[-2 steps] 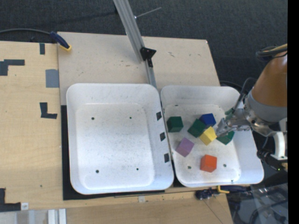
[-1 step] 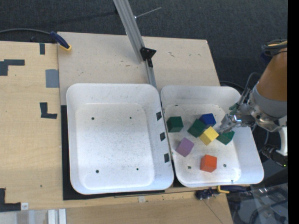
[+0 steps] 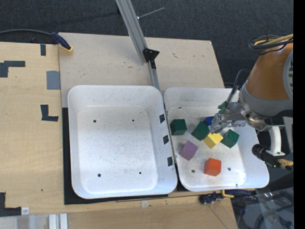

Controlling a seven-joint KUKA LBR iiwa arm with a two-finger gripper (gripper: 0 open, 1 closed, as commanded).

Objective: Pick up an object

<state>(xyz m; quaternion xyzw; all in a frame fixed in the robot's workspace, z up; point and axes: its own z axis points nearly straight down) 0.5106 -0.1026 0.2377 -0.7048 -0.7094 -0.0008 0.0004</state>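
Note:
The right bin (image 3: 190, 98) holds several small blocks. A dark green cube (image 3: 178, 126) lies toward its left, a purple block (image 3: 188, 150) below it, and an orange-red cube (image 3: 212, 166) near the front. A green block (image 3: 200, 130), a yellow block (image 3: 214, 139) and another green block (image 3: 230, 138) cluster in the middle, with a blue block (image 3: 208, 121) partly hidden behind them. My gripper (image 3: 220, 123) hangs low over this cluster, just above the yellow block and beside the blue one. Nothing shows between its fingers.
The left bin (image 3: 76, 99) sits beside the right one, sharing a raised divider edge (image 3: 164, 128). A slanted metal rail (image 3: 133, 25) runs down from the top to the bins' far edge. The grey and orange arm (image 3: 269, 82) overhangs the right bin's right side.

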